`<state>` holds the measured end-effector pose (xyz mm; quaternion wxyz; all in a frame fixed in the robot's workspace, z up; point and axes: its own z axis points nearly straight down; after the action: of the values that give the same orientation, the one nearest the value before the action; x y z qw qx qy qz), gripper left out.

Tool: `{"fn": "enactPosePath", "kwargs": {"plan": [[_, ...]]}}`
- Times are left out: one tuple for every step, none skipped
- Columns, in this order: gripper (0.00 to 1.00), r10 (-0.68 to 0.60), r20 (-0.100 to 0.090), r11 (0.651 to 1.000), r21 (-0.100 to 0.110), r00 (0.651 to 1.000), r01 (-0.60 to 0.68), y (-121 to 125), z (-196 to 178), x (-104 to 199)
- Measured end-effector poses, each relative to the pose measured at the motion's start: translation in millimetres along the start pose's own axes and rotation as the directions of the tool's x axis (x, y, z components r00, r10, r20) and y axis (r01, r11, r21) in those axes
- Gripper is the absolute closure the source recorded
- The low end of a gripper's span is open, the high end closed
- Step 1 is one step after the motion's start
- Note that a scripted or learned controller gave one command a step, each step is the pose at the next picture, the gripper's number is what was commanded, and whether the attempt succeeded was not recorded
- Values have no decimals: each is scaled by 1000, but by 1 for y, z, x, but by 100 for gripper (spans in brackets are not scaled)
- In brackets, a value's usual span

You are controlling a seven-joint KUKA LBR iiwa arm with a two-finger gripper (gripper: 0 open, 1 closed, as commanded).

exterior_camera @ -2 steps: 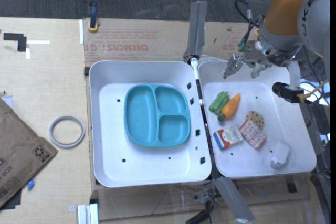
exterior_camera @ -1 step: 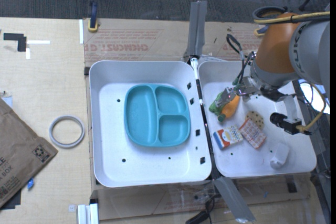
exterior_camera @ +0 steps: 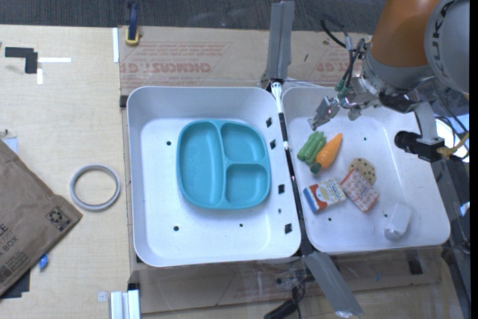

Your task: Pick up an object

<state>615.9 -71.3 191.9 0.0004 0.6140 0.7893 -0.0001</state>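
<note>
The right bin (exterior_camera: 420, 187) holds a green toy vegetable (exterior_camera: 311, 146) lying against an orange carrot (exterior_camera: 329, 150). Near them lie a round cookie (exterior_camera: 364, 169), a red-and-white packet (exterior_camera: 361, 195), a small white carton with red and blue print (exterior_camera: 323, 196) and a white lump (exterior_camera: 397, 221). My gripper (exterior_camera: 326, 114) hangs over the bin's back left part, just above and behind the green vegetable. Nothing shows in its grasp.
A teal divided plate (exterior_camera: 224, 163) lies in the left bin (exterior_camera: 149, 187). Outside the bins, a tape ring (exterior_camera: 95, 185) and a brown cardboard box (exterior_camera: 22, 224) sit on the bench at the left. A grey bar (exterior_camera: 281, 41) stands behind the divider.
</note>
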Motion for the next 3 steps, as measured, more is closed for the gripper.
{"fn": "enactPosePath", "kwargs": {"plan": [[0,-95,-1,995,2,995,95,-25,95,-26],[100,-91,0,996,1,996,91,-25,85,-28],[100,-41,1,999,-6,999,41,-24,97,-51]]}}
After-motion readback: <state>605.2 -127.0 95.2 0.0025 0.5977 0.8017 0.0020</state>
